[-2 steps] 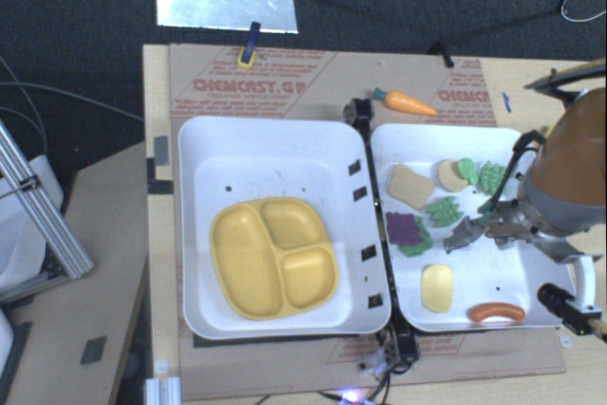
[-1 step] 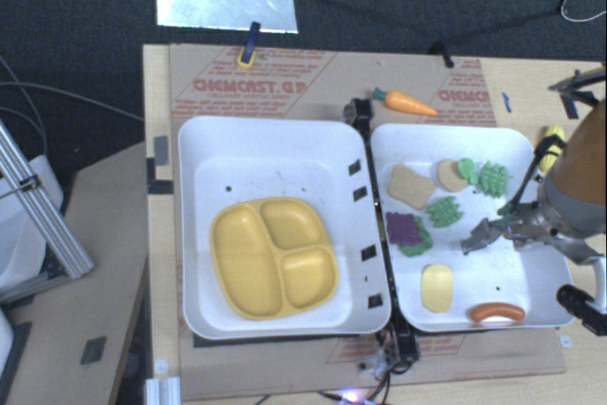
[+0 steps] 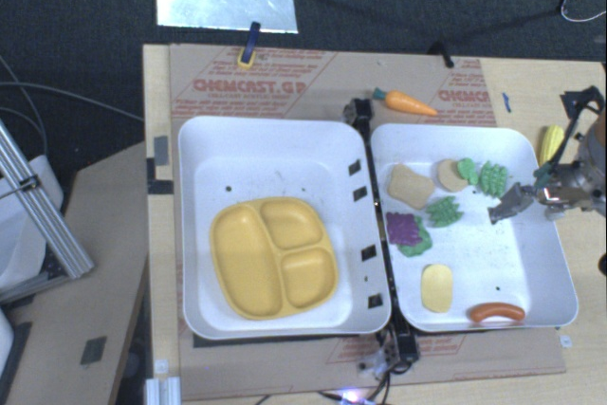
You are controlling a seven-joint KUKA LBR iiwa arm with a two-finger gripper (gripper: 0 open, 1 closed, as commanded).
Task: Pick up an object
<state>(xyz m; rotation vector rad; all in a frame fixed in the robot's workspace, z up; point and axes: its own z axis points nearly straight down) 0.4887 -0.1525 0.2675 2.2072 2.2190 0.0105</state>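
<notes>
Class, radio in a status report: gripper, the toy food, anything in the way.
Gripper over right bin, nothing visibly held. Green toys just beside it. Sausage, yellow piece lying apart.

Robot body visible at right edge of cam view: small claw (image 3: 509, 204) w/ dark grey, blunt metal fingers, angular in shape. Behind it a pale silver-grey wrist block w/ a bright spot, approx. boxy. Above that, black bracket or cable bits, thin and angular, w/ a thin dark cable running down to the wrist. Orange-brown curved part at frame edge. Rest blurred; no markings legible.
</notes>
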